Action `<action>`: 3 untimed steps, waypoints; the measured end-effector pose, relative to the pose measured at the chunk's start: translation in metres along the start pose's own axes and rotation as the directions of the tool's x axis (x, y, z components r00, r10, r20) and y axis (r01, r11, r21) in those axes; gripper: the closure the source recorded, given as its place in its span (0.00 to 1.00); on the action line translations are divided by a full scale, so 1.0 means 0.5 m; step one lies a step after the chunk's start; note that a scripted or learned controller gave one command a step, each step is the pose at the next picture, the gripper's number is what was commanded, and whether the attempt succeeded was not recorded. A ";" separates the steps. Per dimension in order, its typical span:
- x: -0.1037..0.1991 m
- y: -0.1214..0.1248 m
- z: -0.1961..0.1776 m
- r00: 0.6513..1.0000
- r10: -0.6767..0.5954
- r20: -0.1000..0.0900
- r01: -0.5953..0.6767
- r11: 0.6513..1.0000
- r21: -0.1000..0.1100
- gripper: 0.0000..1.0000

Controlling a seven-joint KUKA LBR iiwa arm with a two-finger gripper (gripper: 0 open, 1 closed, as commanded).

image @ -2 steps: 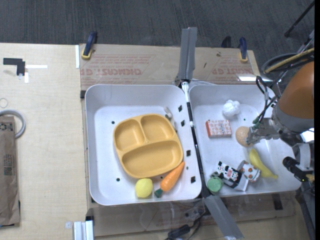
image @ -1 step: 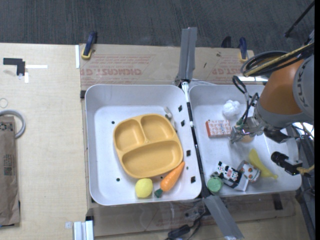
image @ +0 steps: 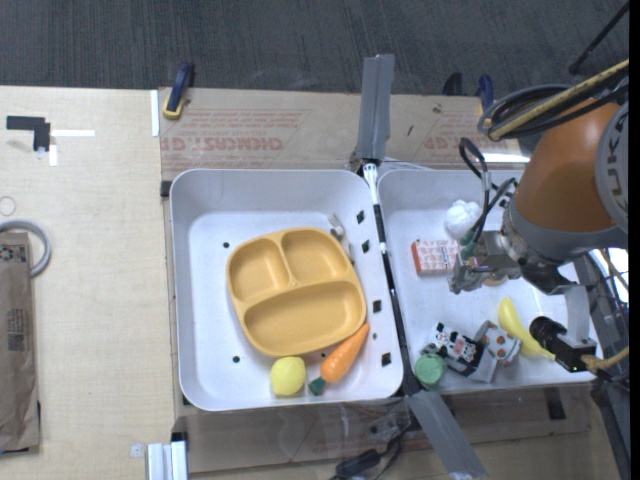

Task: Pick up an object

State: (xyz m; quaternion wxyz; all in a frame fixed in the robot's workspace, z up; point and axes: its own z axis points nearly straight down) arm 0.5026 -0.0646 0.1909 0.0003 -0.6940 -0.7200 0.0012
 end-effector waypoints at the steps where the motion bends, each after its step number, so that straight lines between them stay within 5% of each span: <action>1: -0.080 -0.055 0.183 0.999 0.035 -0.001 -0.035 0.999 0.002 1.00; 2: -0.059 -0.054 0.200 1.000 -0.003 -0.001 0.003 1.000 0.002 1.00; 3: 0.029 -0.040 0.001 0.931 0.364 0.001 -0.364 0.931 0.002 1.00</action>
